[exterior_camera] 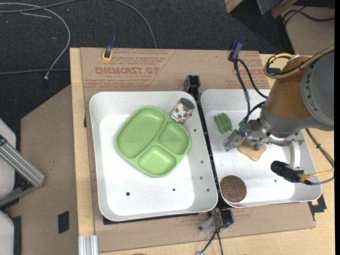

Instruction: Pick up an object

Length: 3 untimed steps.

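Observation:
In the right bin [297, 193] lie a green pod-like piece [223, 122], a tan wedge [253, 153] and a round brown disc [232, 188]. My gripper [243, 138] is low over the middle of this bin, directly above the tan wedge and just right of the green piece. The wrist covers part of the wedge. Nothing can be seen held. In the left bin [106, 158] a green divided plate [153, 141] lies flat, and a small white cup with red spots [182, 110] lies tipped at its upper right.
The grey arm with its orange band [289, 97] covers the right bin's upper right. A black cable [241, 81] runs down from a blue clamp [236, 49] into that bin. A black connector [284, 169] sticks out near the bin's right side.

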Each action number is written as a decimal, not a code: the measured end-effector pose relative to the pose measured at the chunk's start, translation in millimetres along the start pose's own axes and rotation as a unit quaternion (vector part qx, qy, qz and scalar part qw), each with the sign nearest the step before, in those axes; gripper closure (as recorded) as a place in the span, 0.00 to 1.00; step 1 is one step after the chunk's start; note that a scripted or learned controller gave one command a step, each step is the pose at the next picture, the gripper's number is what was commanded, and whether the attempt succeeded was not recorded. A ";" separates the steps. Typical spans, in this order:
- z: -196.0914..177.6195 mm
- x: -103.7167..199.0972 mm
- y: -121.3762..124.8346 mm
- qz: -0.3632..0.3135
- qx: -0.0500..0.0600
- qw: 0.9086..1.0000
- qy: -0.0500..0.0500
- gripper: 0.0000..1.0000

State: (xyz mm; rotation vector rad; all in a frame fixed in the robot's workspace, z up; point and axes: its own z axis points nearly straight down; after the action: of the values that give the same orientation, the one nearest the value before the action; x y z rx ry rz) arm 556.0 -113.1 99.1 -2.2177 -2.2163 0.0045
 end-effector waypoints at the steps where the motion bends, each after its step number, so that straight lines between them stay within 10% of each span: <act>1: 12.0 0.0 1.7 0.000 -0.004 1.000 -0.001 0.00; 2: -1.4 -1.9 3.7 0.000 -0.008 1.000 -0.003 1.00; 3: -47.6 -8.8 1.6 0.000 -0.005 1.000 -0.002 1.00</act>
State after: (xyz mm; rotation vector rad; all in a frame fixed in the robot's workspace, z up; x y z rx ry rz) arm 557.9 -121.9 146.7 -2.2252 -2.2229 -0.0037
